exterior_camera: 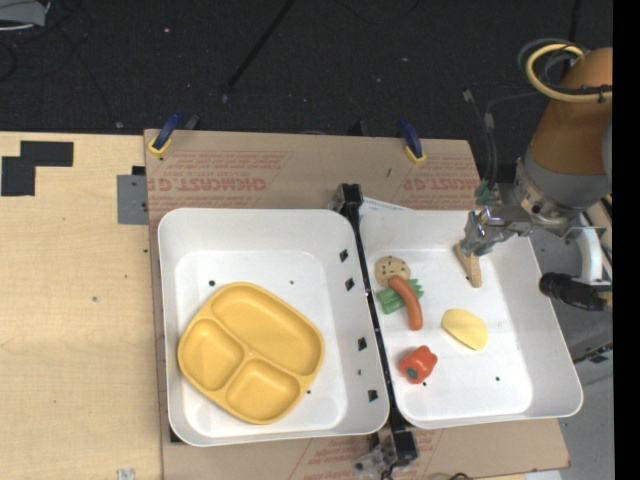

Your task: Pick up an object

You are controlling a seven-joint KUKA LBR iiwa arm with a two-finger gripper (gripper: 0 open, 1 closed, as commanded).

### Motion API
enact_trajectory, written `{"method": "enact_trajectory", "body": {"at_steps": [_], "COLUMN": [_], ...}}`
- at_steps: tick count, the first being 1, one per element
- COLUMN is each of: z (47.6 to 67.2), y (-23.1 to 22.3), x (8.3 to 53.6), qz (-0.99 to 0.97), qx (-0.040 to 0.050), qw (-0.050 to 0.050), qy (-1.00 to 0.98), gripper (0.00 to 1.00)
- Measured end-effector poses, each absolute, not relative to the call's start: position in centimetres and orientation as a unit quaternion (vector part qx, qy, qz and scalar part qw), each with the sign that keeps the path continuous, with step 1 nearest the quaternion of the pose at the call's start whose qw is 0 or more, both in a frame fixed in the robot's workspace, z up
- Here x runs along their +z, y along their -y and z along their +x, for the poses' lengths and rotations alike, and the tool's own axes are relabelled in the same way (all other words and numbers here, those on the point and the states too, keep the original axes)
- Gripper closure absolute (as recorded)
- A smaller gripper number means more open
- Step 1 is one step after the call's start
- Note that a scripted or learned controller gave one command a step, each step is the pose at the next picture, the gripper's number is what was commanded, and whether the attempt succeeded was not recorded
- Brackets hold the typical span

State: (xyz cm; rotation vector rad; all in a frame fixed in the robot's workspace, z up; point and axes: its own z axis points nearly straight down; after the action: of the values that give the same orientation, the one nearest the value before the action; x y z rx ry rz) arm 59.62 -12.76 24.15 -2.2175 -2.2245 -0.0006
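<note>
White plastic makes up both shallow bins, and we see them side by side on the surface (70,298), which is pale wood with a sheet of brown printed cardboard (300,173) under the bins. We find the left bin (200,230) carrying a yellow divided plate (250,352) with three compartments, lying toward its near left part. We count the loose things in the right bin (530,388): a small round cookie-like piece (391,267) close to the divider, an orange carrot (406,301) just nearer than it and lying across a small green piece (389,301), a red pepper-like toy (419,363) nearer still, and a pale yellow oval piece (465,329) to the right of the carrot, well apart from the pepper.

We see the grey arm (565,143) with its orange band coming in from the right, and the end effector (478,245) poised over the far right part of the right bin. A tan, stick-like piece (470,266) sits directly beneath its metal tip, slanting down toward the bin floor; its upper end meets the tip. We cannot tell from this angle whether the tip is spread or closed, nor whether it has the tan piece in its grip or merely touches it.

Two clamps with blue and yellow handles (163,138) pin the far edge of the cardboard, one at the left corner and one toward the right. Dark floor lies beyond the surface.
</note>
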Motion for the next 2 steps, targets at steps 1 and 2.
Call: {"method": "enact_trajectory", "body": {"at_steps": [1,2], "z": [60.3,61.4], "y": [7.2,1.7], "x": [22.9,22.2], "qz": [-0.706,-0.706], "qx": [0.0001,0.0001], "qw": [0.001,0.001], "qy": [0.708,0.708], "gripper": [1.0,1.0]}}
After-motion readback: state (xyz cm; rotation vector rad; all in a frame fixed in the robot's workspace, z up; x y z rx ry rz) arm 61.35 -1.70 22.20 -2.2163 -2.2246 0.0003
